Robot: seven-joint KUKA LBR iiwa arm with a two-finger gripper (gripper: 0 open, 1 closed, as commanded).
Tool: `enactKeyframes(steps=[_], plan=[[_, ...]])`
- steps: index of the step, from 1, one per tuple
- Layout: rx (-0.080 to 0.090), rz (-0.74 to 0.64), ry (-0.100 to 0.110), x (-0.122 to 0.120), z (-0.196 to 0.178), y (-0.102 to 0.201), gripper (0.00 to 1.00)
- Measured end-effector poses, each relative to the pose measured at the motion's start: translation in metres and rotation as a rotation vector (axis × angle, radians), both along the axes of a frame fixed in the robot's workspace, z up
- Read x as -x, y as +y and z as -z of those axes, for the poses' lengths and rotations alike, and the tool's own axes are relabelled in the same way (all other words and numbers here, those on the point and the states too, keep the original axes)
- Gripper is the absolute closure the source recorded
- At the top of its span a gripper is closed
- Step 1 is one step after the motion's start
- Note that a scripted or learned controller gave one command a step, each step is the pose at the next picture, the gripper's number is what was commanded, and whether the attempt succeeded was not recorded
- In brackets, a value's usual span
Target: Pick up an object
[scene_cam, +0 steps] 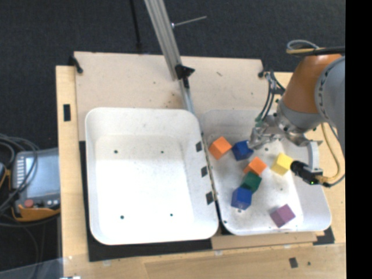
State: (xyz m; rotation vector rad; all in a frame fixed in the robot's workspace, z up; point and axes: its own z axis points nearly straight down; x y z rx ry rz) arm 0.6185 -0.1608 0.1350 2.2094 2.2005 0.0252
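In the right white bin (314,217), orange (220,147), yellow (282,164), green (251,181), purple (282,215) and second blue (241,198) cubes crowd a blue cube (242,150), where the pincer (257,139) hangs just beside it, its opening impossible to judge.

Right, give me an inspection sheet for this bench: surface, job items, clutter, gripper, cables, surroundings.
Surface: tan wooden bench bearing a large white left bin and a smaller white right bin.
Job's things: all in the right bin; orange cube, blue cube at the gripper, small orange cube touching a green cube, second blue cube, yellow cube, purple cube.
Clutter: nothing seen.
Gripper: two-finger gripper beside the first blue cube; grasp unclear.
Cables: wires along the wrist.
Surroundings: aluminium mast, grey pendant, dark carpet.
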Motion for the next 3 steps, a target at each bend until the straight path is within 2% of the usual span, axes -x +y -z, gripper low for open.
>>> enactKeyframes(steps=[1,2,3], plan=[[-0.003,-0.006,0.021,0.007,-0.06,-0.001,1.0],[-0.004,-0.007,0.022,0.006,-0.095,-0.002,1.0],[-0.007,-0.012,0.026,0.009,-0.107,0.052,1.0]])
